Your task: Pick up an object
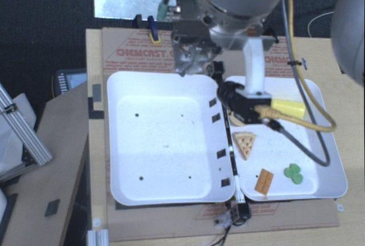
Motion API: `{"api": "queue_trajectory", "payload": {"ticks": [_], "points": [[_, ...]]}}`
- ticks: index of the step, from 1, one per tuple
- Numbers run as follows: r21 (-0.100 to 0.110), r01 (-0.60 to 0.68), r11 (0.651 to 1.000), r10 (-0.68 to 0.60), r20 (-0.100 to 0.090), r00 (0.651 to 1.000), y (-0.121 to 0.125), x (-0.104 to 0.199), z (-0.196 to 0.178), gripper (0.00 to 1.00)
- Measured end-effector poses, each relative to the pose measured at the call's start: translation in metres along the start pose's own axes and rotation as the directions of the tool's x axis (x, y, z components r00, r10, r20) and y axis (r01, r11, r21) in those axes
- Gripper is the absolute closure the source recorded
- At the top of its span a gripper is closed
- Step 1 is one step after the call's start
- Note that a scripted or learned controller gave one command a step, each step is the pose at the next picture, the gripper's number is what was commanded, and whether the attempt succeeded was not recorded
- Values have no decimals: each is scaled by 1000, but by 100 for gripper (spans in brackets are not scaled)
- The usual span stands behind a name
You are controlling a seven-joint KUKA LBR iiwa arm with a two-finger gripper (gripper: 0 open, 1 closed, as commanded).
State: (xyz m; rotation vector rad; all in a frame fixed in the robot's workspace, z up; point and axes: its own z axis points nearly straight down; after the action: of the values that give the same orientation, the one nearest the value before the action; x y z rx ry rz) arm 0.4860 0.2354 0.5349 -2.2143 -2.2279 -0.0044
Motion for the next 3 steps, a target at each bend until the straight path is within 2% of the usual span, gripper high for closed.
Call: {"api": "queue_trajectory", "payload": {"ticks": [1,2,3], "points": [[0,-2,1000,2,0,1000,0,-1,0,0],[-3,0,1000,0,-2,1000,1,-1,-12,100],[-5,2,1000,-2,-3,1000,1,0,-23,100]]}}
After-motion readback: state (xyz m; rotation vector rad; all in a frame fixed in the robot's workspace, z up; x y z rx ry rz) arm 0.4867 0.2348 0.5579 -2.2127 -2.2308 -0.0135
